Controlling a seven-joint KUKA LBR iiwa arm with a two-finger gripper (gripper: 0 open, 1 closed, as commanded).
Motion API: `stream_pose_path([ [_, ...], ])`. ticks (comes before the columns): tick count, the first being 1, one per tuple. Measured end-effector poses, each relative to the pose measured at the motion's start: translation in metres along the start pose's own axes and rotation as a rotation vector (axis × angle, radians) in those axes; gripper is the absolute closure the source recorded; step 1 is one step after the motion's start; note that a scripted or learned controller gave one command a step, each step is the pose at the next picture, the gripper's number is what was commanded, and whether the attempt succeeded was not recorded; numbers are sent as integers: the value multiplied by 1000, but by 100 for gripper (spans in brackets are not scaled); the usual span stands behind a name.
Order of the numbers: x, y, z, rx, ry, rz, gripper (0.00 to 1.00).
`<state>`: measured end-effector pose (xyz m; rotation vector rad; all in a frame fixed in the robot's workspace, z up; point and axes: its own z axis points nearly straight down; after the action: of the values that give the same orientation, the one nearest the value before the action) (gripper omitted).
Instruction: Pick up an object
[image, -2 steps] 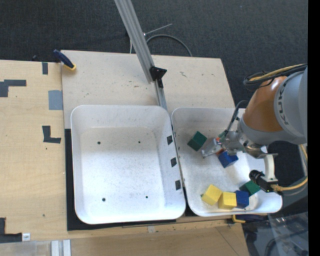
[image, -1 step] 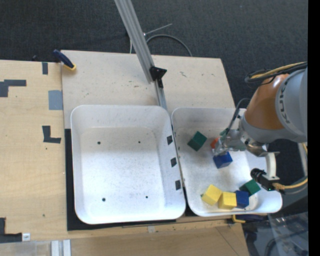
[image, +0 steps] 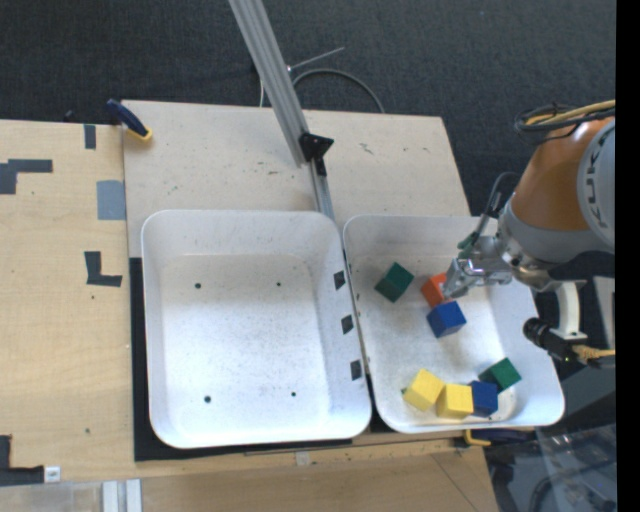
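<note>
Your tool (image: 455, 283) sits low in the right bin (image: 400, 228), right of frame centre, with the orange block (image: 432, 291) touching its tip on the left and the blue cube (image: 446, 319) just below; finger state: cannot tell.

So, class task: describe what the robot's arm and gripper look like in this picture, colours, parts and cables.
The arm is rounded and grey, with a broad orange band and dark lettering at the frame's edge. Yellow and dark cables loop over its top. The gripper is a small silver-grey metal piece, with thin dark wires running up to the wrist.
</note>
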<state>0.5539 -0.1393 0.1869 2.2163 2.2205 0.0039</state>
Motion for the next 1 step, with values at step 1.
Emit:
stream_pose_path([
  [1, 0, 1, -24, 3, 1, 1, 100],
])
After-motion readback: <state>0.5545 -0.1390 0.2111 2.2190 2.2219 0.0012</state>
